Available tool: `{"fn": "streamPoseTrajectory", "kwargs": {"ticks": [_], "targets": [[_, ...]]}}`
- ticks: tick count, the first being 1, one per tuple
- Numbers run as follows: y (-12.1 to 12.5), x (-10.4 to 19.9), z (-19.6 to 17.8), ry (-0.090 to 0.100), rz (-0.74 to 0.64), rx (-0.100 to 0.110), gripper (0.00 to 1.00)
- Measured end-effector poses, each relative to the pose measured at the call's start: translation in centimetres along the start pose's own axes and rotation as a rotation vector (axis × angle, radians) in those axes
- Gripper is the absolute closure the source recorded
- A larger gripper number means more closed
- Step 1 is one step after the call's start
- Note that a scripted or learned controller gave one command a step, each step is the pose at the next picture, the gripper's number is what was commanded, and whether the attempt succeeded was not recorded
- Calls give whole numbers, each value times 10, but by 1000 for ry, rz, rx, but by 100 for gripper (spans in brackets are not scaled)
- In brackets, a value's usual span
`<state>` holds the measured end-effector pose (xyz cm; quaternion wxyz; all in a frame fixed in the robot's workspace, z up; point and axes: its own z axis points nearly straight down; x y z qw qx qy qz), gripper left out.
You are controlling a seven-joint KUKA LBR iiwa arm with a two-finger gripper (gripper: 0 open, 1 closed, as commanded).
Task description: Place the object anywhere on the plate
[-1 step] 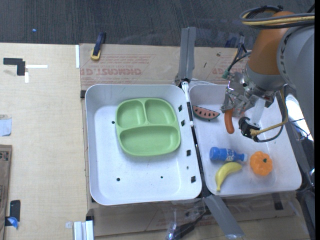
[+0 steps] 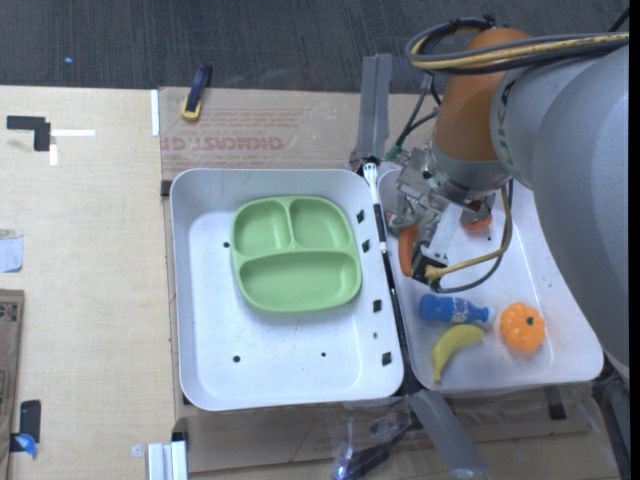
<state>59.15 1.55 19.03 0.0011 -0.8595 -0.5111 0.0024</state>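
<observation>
- Carrot (image 2: 405, 252), or an orange thing much like one, is your likely target: it lies in the right bin (image 2: 560, 268) hard against the dividing wall, at about nine o'clock in that bin.
- Your tool (image 2: 420, 230) sits right over it, touching or nearly so; you cannot tell from here how far it is open or whether it has hold of anything.
- Green divided plate (image 2: 296, 253) rests flat in the middle of the left bin (image 2: 200, 298), at nine o'clock from the tool, so any compartment should do.
- Blue bottle (image 2: 454, 311), banana (image 2: 452, 347) and small pumpkin (image 2: 522, 327) lie toward five o'clock, apart from the tool.
- You judge the lift not yet done.
</observation>
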Motion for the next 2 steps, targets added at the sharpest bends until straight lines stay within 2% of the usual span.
{"fn": "streamPoseTrajectory", "kwargs": {"ticks": [1,2], "targets": [[-50,57,0,-1,10,0,100],[-50,57,0,-1,10,-1,0]]}}
